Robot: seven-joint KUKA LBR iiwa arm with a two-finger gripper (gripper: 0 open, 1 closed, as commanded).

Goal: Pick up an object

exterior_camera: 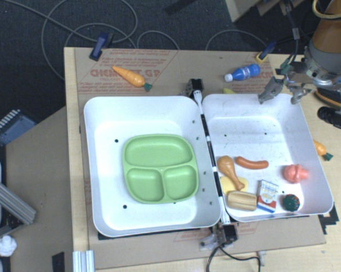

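Note:
My gripper (282, 93) hangs over the far right corner of the right bin (255, 123), fingers spread apart with nothing between them. Toy food lies along the bin's near side: a chicken drumstick (229, 170), a sausage (251, 163), a bread roll (242, 200), a small carton (267, 193), a pink piece (295, 173) and a dark green ball (290, 202). All of these lie well below the gripper, toward the front.
The left bin (102, 146) holds a green divided plate (160, 168). On the bench beyond the bins lie a toy carrot (131, 76), a blue bottle (243, 73) and a blue clip (99, 46). Another small carrot (320, 149) lies right of the right bin.

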